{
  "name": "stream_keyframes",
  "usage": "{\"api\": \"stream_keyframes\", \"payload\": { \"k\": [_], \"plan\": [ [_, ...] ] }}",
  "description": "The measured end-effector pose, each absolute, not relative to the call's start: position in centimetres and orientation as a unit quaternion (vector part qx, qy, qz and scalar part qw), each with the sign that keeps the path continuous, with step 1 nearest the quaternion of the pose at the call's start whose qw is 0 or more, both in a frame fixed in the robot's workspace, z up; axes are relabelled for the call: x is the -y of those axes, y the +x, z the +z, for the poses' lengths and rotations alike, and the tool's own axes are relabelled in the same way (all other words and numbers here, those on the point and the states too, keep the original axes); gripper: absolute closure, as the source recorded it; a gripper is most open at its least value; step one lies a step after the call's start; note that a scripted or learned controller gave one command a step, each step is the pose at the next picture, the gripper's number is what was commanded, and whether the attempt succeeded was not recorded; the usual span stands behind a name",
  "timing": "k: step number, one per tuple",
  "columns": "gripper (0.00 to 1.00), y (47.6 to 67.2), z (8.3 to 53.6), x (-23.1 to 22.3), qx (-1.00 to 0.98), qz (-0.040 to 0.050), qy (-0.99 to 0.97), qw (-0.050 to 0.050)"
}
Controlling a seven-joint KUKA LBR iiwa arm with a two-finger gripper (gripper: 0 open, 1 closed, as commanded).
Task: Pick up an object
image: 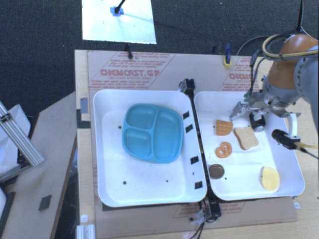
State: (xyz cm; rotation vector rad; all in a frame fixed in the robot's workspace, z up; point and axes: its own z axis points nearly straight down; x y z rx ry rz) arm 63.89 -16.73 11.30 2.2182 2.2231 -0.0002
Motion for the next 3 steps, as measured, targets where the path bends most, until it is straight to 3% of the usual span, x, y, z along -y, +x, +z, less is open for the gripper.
{"api": "stream_keyframes", "payload": {
  "k": [1, 3],
  "plan": [
    [1.0, 64.0, 12.6, 16.8, -0.708, 0.0012, 0.706, 0.003],
    [1.0, 65.0, 25.3, 16.9, -0.709, 0.0017, 0.705, 0.003]
  ]
}}
